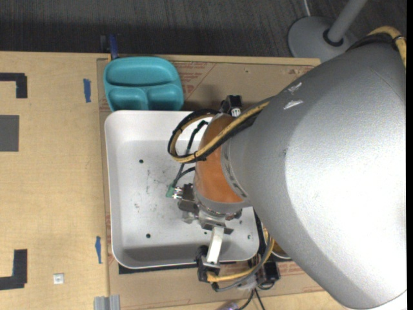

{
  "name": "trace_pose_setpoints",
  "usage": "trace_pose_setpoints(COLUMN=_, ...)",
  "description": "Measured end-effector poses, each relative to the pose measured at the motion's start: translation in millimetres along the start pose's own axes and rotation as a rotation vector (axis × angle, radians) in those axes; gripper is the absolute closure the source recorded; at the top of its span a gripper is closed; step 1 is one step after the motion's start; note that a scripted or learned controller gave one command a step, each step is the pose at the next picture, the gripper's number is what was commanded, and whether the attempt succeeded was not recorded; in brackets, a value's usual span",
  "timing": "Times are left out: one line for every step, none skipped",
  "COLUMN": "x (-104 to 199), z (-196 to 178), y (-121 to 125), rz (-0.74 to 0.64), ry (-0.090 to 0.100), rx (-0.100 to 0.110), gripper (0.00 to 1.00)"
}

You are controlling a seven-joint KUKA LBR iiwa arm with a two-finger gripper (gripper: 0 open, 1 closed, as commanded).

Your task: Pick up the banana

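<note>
My arm reaches in from the right and covers much of the view. Its orange-banded wrist hangs over the right half of a white bin. The gripper points down at the bin floor near the bin's middle, just below the wrist. The wrist hides what lies under the gripper. The bare bin floor to the left of the gripper carries only scuffs and small dark specks.
A teal compartment tray sits on the cardboard bench just behind the white bin. Blue tape marks line the bench left of the bin. The arm covers the whole right side of the bench.
</note>
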State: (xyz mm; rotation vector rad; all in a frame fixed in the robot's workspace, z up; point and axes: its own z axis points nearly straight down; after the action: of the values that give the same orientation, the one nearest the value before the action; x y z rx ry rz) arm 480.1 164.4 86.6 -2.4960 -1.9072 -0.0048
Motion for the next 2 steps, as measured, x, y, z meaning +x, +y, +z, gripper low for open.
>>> trace_pose_setpoints(x=57.8, z=-46.0, y=-17.1, rz=0.165, ry=-0.004, rx=0.003, gripper=1.00)
trace_pose_setpoints(x=57.7, z=-45.9, y=-17.2, rz=0.165, ry=-0.004, rx=0.004, gripper=0.00)
